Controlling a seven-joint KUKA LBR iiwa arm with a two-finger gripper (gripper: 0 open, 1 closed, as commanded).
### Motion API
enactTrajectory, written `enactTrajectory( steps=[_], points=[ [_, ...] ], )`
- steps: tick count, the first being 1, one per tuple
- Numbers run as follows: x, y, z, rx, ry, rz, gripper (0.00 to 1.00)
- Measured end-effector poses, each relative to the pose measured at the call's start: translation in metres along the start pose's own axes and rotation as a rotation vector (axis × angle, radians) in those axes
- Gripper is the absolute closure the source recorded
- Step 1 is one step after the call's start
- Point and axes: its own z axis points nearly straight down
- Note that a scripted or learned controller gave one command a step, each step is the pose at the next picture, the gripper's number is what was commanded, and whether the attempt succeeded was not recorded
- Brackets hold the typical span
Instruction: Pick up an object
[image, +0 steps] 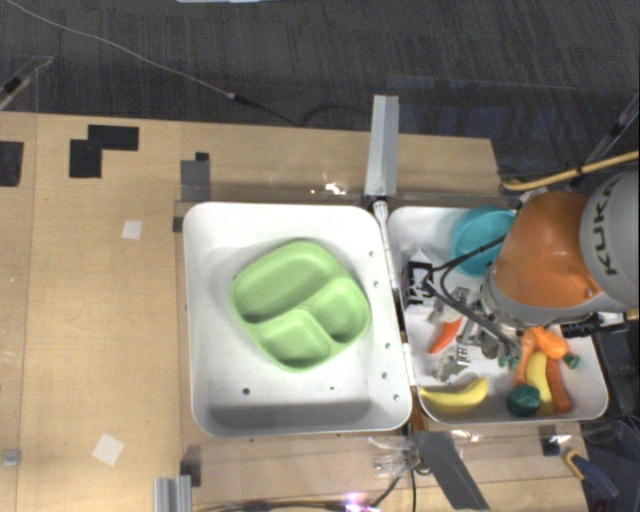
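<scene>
My gripper hangs low in the right bin, under the orange band of the arm. A small orange-red carrot-like piece lies just to its left, touching or nearly touching the metal parts. A yellow banana rests right below the gripper along the bin's front wall. At the front right sits a cluster: a dark green round item, a yellow piece, an orange piece and a brown-red piece. A teal bowl is partly hidden behind the arm.
The left bin holds a light green divided plate. A metal post stands behind the wall between the bins. Cables run from the wrist over the right bin's left side.
</scene>
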Motion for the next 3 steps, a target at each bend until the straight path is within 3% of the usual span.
enactTrajectory(
  steps=[1, 2, 3],
  points=[
    [-0.072, 0.008, 0.003, 0.0, 0.006, 0.066, 0.0],
    [-0.033, 0.0, 0.001, 0.0, 0.007, 0.065, 0.0],
    [-0.039, 0.002, -0.013, -0.002, -0.009, 0.06, 1.0]
  ],
)
